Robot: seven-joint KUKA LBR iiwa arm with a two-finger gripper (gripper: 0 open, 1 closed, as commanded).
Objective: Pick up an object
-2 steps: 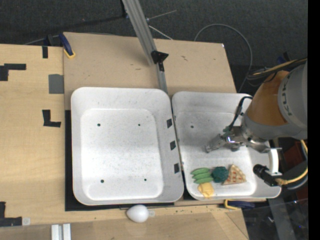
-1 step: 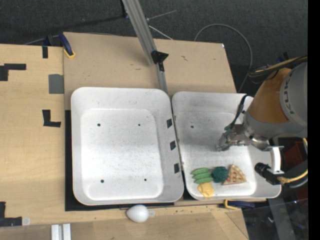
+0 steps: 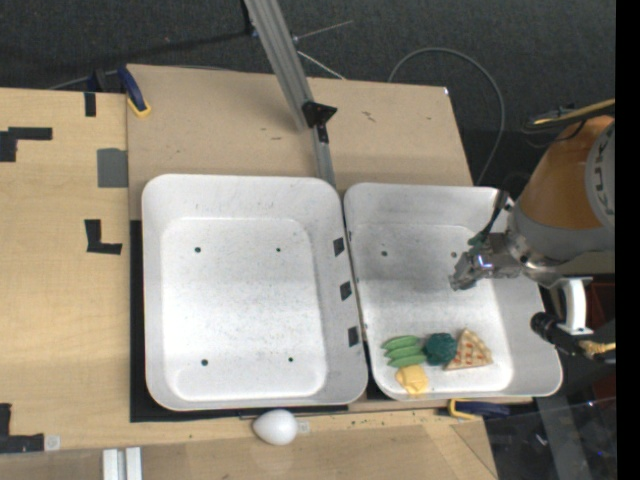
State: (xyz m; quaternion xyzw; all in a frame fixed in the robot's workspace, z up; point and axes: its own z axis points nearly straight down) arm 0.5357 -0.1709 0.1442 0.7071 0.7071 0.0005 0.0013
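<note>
nearest to us a white egg (image 3: pixel 275 427) lies on the bench (image 3: pixel 60 298), just outside the front edge of the left bin (image 3: pixel 240 193). we take the right bin (image 3: pixel 420 203) as our landmark. inside it, along its near wall, a small cluster sits close together: a yellow piece (image 3: pixel 411 378) nearest the front rim, green pods (image 3: pixel 402 348) just behind that, a dark green lump (image 3: pixel 439 347) touching the pods' right end, and a tan wedge with a red pattern (image 3: pixel 469 352) just right of the lump. further back, above the bin's right half, the gripper (image 3: pixel 468 271) hangs over bare white floor, well apart from the cluster, with nothing between its fingers; we cannot tell whether they are spread or closed. the arm (image 3: pixel 565 193) comes in over the bin's right wall. beyond the bin's far left corner a grey pole (image 3: pixel 283 53) slants away. we can read no writing or labels anywhere.
</note>
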